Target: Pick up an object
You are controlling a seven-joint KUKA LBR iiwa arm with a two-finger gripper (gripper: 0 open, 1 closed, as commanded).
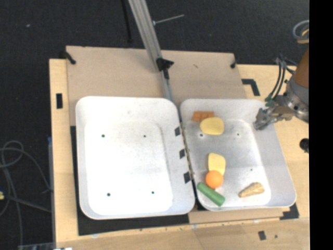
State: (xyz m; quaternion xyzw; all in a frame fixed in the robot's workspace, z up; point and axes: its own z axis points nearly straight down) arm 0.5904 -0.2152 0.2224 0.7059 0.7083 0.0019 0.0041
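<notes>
The right bin (pixel 270 160) holds several small objects: an orange-brown block (pixel 202 116) at the back, a pale yellow round piece (pixel 212 126) just in front of it, a yellow wedge (pixel 217 163), an orange ball (pixel 214 179), a green cylinder (pixel 210 194) at the front left and a tan wedge (pixel 251 190) at the front right. My gripper (pixel 261 120) hangs at the bin's back right edge, well right of the pale yellow piece. Nothing shows between its tips.
The left bin (pixel 127 155) lies beside the right one, with a row of clips (pixel 183 152) at their shared edge. A slanted metal pole (pixel 148 35) rises behind the bins. Cables (pixel 278 82) trail near the wrist.
</notes>
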